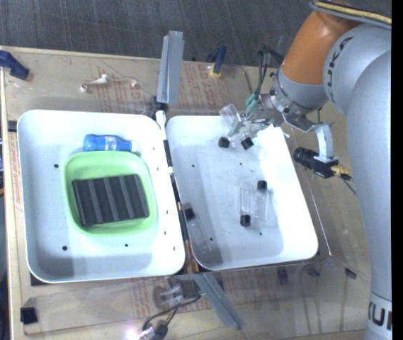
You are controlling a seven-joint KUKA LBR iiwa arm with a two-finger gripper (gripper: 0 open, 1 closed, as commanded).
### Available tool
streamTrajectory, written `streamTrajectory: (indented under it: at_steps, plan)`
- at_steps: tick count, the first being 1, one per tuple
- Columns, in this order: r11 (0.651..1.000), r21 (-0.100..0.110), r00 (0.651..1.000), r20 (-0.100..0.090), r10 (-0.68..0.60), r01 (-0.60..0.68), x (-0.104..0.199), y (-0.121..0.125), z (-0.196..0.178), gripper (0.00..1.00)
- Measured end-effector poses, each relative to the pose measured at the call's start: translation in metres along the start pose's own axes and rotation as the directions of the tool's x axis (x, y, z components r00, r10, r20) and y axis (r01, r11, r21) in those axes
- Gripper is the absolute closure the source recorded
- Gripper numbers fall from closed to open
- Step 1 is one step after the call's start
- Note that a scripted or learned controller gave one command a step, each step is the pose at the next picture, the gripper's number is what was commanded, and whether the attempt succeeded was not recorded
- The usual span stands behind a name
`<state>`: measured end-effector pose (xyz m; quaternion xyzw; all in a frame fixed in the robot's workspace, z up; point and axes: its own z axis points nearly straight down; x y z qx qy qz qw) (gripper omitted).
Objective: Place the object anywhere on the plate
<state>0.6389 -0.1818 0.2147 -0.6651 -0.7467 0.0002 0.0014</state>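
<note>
My gripper [235, 136] hung spread and empty near the right bin's [297, 243] far rim, with bare floor below it. The clear object [252, 202] lay mid-bin. In the left bin [35, 190] sat the green plate [81, 168], a blue item [106, 143] touching it.
</note>
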Motion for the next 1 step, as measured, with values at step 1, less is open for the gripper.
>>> streamTrajectory:
  at_steps: [1]
  plan:
    - [1.000,0.000,1.000,0.000,0.000,0.000,0.0000,0.0000,0.0000,0.00]
